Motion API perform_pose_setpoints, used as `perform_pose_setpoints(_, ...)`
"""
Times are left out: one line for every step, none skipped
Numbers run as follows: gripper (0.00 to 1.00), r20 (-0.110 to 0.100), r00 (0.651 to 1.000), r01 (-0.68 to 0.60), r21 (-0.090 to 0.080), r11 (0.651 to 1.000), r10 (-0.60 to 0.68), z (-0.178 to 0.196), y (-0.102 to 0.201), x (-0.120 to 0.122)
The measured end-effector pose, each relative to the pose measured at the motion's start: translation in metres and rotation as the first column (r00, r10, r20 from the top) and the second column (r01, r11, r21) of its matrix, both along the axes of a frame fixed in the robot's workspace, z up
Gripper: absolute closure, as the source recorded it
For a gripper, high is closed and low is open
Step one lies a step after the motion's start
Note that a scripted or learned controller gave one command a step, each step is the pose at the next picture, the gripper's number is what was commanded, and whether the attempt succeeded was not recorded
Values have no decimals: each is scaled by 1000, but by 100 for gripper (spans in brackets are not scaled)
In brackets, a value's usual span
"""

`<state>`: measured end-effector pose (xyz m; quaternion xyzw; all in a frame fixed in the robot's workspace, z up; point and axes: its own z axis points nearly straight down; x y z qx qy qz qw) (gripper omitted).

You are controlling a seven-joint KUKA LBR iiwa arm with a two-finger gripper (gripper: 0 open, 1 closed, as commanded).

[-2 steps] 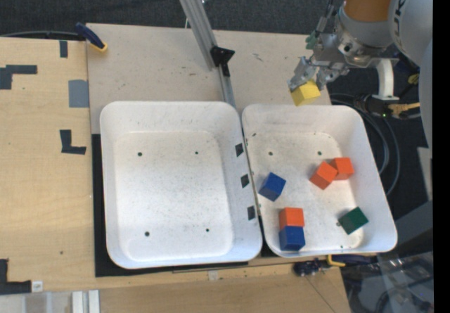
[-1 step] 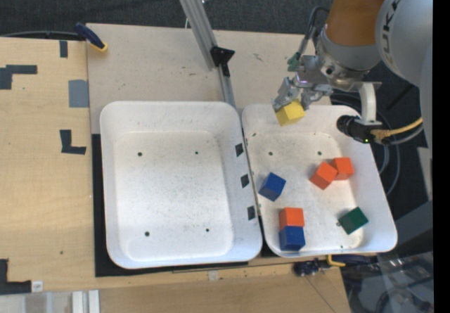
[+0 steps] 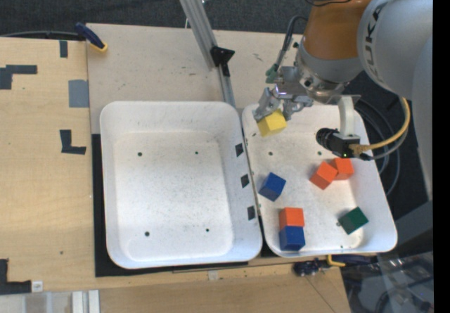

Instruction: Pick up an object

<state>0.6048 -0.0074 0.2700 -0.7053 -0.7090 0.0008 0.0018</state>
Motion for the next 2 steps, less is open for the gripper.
perform_pose_setpoints(100, -1, 1000, -1, 0, 1000, 1, -6, 46, -23)
perform_pose_setpoints(100, -4, 1000, 1, -1, 1000, -1, -35, 85, -55)
